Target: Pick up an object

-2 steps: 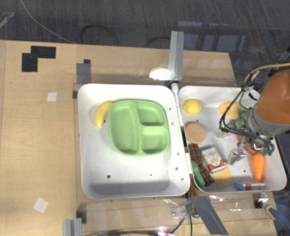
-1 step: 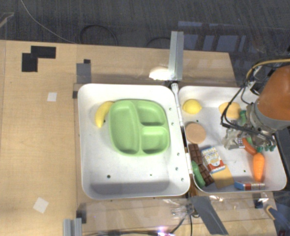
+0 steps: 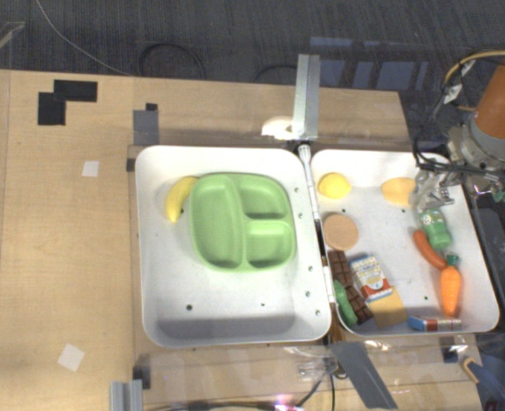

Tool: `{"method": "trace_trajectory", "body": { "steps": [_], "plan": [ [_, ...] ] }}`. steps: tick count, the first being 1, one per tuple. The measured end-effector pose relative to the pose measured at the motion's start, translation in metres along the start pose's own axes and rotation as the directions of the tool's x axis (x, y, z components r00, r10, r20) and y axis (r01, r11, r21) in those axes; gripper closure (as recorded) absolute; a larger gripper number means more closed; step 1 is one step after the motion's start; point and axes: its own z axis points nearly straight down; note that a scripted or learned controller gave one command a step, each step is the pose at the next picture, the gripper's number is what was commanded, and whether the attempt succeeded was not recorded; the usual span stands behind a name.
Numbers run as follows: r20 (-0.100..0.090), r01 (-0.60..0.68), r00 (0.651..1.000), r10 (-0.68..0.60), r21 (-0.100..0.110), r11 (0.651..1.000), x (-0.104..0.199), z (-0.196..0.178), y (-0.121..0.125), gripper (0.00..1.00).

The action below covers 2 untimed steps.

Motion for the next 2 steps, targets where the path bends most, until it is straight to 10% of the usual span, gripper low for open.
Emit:
{"method": "trace_trajectory", "body": {
  "steps": [1,2],
  "plan": [
    [-0.003,0.0,1.0,0.0,-0.002,1.0,0.001,0.002,0.001,0.0],
    [0.002,-0.072,0.997,0.072,0.001,0.997,0.074,0.065,0.015,0.0]
  ]
}}
